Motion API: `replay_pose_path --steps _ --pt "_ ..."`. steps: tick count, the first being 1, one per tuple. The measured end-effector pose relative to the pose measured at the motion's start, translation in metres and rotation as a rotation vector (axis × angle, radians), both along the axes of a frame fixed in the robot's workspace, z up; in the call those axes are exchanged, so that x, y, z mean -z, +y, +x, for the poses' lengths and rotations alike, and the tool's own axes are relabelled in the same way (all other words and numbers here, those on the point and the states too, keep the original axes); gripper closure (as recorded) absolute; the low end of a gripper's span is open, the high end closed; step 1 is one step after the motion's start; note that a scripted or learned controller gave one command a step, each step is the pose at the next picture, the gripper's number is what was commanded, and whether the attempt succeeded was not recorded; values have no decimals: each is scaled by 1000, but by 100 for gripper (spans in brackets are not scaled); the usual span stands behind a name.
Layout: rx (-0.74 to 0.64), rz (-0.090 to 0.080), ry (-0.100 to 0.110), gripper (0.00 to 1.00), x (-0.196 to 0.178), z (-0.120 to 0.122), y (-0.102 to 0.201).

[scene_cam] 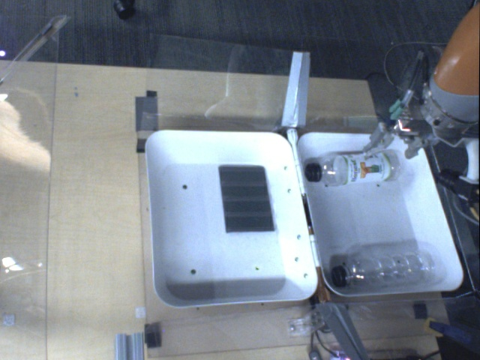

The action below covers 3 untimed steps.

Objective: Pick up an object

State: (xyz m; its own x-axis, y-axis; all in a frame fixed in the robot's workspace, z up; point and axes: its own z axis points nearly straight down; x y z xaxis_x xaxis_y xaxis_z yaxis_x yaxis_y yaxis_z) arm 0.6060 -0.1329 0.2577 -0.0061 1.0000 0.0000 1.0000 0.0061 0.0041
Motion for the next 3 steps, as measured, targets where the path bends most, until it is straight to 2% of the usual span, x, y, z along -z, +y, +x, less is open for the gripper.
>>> replay_pose_path --steps 1,2,3 --pt "-37 0 1 0 148 50 25" --pt "-130 0 -1 0 159 -13 -4" --pt "-356 -7 -12 0 167 -83 -36"
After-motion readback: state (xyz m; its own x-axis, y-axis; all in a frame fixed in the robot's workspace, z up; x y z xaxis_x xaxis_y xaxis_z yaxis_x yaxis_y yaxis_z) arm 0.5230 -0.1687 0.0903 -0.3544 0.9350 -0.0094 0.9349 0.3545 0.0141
